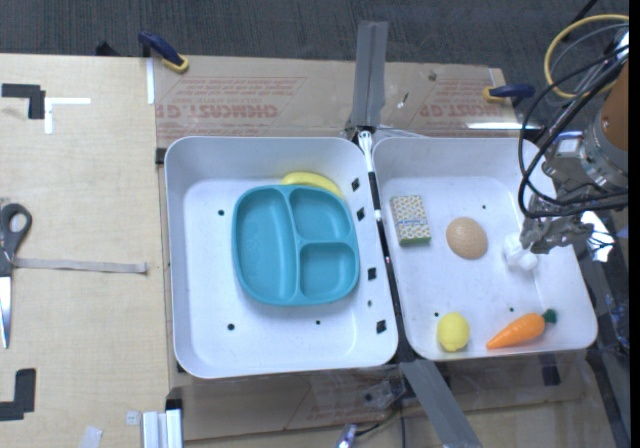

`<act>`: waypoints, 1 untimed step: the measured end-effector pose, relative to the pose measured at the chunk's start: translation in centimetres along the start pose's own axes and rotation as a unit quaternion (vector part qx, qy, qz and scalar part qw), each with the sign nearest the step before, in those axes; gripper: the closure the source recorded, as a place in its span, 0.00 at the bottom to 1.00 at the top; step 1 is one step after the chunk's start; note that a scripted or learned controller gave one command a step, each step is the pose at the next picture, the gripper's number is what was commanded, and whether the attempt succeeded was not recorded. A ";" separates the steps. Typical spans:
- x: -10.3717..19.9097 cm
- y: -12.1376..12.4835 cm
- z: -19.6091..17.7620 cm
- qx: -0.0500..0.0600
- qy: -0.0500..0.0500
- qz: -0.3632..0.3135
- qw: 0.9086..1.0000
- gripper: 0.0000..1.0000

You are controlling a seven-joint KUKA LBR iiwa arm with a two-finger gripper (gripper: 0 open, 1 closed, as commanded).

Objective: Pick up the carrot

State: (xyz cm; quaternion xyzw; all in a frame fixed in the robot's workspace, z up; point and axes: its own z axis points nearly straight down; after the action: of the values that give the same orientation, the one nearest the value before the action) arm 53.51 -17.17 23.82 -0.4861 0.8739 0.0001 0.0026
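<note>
We see the left white plastic bin (pixel 190 266) holding a teal three-section plate (pixel 296 244). In the right white plastic bin (pixel 500 186), the orange carrot (pixel 518 329) lies at five o'clock, the round yellow lemon (pixel 453 332) just at its nine o'clock, and the tan egg (pixel 466 238) lies at their twelve.

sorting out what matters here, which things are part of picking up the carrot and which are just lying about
Part of the job:
carrot, near corner of the right bin
gripper, above that bin's right side

Just lying about:
lemon
egg
sponge
blue tray in the left bin
scissors on the bench
</note>
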 end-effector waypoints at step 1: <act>4.4 3.9 1.0 -0.001 0.001 -0.083 0.997 1.00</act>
State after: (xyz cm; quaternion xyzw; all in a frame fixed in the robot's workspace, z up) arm 47.92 -18.87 22.76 -0.5566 0.8308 0.0004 0.0014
